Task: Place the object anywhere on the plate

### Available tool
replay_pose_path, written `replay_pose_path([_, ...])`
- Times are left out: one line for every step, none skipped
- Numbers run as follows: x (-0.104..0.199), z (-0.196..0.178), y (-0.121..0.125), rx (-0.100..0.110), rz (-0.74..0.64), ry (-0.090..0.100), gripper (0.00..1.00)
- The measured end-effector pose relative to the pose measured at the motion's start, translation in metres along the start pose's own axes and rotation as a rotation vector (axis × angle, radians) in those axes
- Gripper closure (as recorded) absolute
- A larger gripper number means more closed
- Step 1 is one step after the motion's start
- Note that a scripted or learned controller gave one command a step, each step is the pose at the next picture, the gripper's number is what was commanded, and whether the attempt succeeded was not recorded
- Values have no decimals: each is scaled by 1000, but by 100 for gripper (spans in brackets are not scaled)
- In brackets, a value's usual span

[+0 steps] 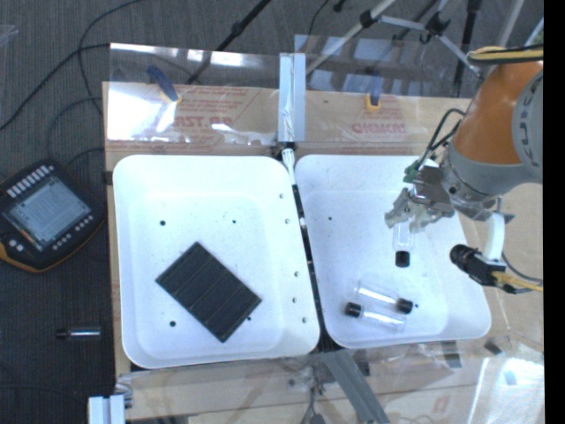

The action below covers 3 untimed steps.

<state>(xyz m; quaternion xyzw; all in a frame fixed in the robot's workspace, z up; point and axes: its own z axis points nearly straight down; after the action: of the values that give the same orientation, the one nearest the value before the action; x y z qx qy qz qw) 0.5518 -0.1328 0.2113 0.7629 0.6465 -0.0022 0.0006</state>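
Observation:
A dark ribbed rectangular plate (209,291) lies flat in the left bin (141,184), toward its front. My gripper (411,218) hangs over the middle of the right bin (353,193), well to the right of the plate. A clear vial with a black cap (403,247) points down from it, its upper end between the fingers, cap lowest. The gripper is shut on this vial.
Two more clear vials with black caps (378,304) lie side by side near the front of the right bin. A raised rim between the two bins (303,237) separates gripper and plate. A teach pendant (40,215) lies left of the bench.

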Motion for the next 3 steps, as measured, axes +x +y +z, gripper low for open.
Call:
replay_pose_path([68,-16,39,1,122,2,100])
replay_pose_path([141,16,86,2,107,0,100])
replay_pose_path([278,16,71,2,220,2,100])
